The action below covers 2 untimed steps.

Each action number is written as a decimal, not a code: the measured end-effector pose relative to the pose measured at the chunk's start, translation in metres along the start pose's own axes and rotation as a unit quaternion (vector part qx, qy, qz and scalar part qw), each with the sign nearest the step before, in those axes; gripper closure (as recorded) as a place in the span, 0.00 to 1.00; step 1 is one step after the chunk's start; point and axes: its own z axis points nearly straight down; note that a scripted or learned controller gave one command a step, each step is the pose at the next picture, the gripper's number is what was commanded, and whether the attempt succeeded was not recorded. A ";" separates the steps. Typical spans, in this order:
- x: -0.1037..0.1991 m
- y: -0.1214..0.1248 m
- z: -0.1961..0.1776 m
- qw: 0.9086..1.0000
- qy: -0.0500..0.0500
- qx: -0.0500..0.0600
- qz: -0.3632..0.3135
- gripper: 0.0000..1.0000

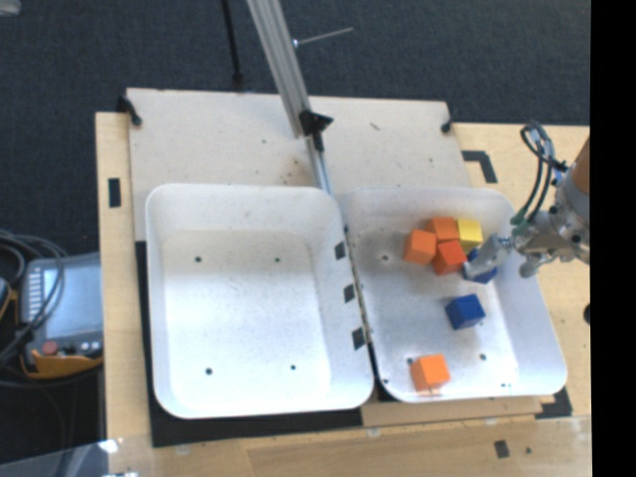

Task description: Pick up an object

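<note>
- Blocks: an orange, orange-red and yellow cluster [444, 243] lies far in the right bin [527, 361]; a blue block [464, 311] lies mid-bin and an orange block [430, 372] near the front edge.
- The hand [484, 264] reaches in from the right beside the cluster, over something small and blue; open or closed, I cannot tell.
- The arm is cut off at the right edge.
- The left bin [169, 266] sits beside it on the counter [114, 157].

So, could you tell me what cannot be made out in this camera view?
- Gripper: its fingers are too small and blurred to judge.
- Blue piece at the gripper: partly covered, so its shape is unclear.
- Arm: cut off by the right side of the view.
- Cluster of blocks: tightly packed, so the count is uncertain.
</note>
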 end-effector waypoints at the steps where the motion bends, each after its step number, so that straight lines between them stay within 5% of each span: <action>1: 0.000 0.000 0.000 1.000 0.000 0.000 0.001 0.00; 2: -0.004 -0.003 0.062 1.000 -0.001 0.003 0.002 0.00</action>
